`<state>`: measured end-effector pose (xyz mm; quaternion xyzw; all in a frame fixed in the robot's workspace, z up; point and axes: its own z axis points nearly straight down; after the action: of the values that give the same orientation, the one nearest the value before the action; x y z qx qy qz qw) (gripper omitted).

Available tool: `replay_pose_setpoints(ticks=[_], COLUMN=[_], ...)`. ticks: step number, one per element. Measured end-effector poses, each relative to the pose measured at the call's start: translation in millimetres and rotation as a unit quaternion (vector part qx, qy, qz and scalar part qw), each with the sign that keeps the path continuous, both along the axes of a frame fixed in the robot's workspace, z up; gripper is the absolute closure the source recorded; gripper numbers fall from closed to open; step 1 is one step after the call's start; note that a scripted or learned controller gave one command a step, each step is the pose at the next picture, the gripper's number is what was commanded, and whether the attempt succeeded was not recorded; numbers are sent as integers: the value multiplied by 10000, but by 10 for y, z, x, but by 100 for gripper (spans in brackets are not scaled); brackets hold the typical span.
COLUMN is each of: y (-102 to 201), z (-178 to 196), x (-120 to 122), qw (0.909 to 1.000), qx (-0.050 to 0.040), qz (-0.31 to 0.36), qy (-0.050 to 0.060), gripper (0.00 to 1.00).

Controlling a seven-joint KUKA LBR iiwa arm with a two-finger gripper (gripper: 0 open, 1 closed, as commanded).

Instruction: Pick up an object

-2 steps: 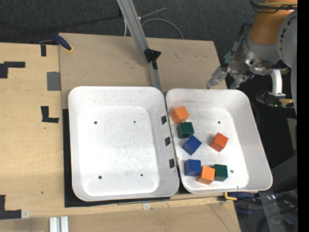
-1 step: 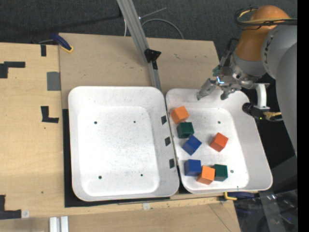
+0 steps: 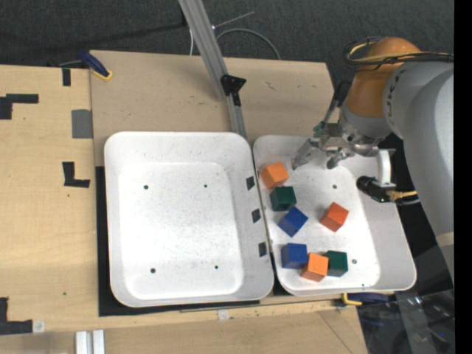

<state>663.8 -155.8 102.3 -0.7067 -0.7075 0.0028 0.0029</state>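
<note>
Several small blocks lie in the right bin (image 3: 383, 260). An orange block (image 3: 276, 174) sits at its upper left, with a dark green block (image 3: 282, 198) and a blue block (image 3: 293, 220) just below it. A red-orange block (image 3: 334, 217) lies mid-bin. Near the front edge a blue block (image 3: 294, 254), an orange block (image 3: 316, 266) and a green block (image 3: 337, 262) cluster together. My gripper (image 3: 318, 158) hovers over the bin's back part, to the right of the upper orange block, fingers spread and open with nothing between them.
The left bin (image 3: 177, 220) adjoins the right one. A slanted metal pole (image 3: 214, 50) crosses the bench behind the bins. The grey arm with its orange band (image 3: 376, 87) fills the upper right. Black clips (image 3: 254, 214) line the seam between the bins.
</note>
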Motion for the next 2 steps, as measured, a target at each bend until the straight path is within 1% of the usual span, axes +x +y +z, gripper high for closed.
replay_pose_setpoints(ticks=[1, 2], y=[7, 119], z=[147, 683], x=[22, 24], qw=[10000, 10000], qx=[-2, -2], qz=[8, 6], qy=[-32, -63], gripper=[100, 100])
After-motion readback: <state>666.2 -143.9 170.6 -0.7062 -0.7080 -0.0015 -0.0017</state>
